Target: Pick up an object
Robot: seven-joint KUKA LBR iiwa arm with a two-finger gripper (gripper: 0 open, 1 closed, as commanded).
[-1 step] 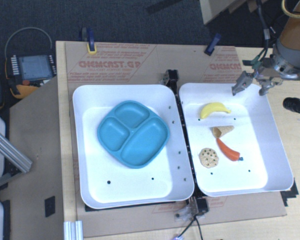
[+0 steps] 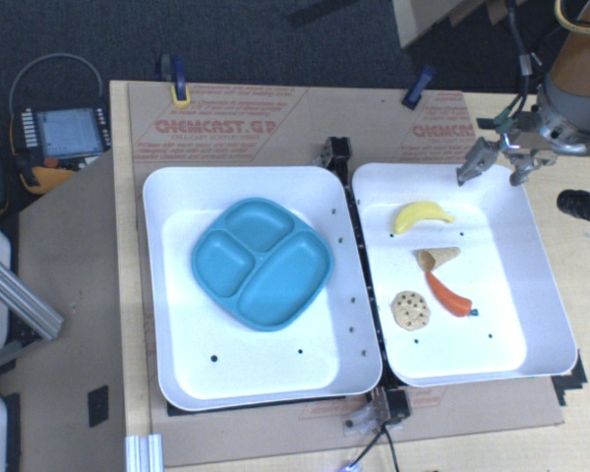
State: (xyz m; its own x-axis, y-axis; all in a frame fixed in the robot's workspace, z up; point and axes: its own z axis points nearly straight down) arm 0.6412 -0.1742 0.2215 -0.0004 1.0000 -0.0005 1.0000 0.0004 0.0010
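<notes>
Gripper (image 2: 496,162) hovers wide open and empty over the right bin's (image 2: 531,264) far edge, banana (image 2: 422,215) nearest below-left, likely staged for a descent.

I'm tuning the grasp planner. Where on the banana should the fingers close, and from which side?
Probably the banana at its thick middle, coming from above, fingers closing across its narrow width. It lies flat in the right bin, long axis left-right, apart from the cone, so both flanks are free.

Blue divided plate (image 2: 263,263) in left bin (image 2: 167,200)
</notes>
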